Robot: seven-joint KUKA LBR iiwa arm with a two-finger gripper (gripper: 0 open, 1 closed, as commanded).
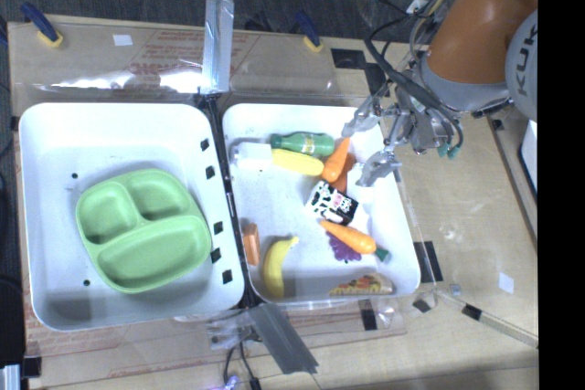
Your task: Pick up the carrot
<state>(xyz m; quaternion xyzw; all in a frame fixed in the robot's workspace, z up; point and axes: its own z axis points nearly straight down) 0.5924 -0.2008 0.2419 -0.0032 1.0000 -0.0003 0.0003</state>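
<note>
A carrot (338, 161) is seen tilted in the right bin (402, 224), between a green bottle (305, 142) and the gripper (372, 146). A green plate (143, 227) is set in the left bin (37, 160). The gripper is held spread open beside the carrot, with nothing gripped. The arm (471, 36) is bent in from the right above the bin's rim.

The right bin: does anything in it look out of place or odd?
Nothing looks spilled or damaged. The toys lie jumbled in the right bin. One carrot leans tilted just below the gripper; a second carrot lies flat nearer the front. The green plate sits askew in the left bin.
</note>
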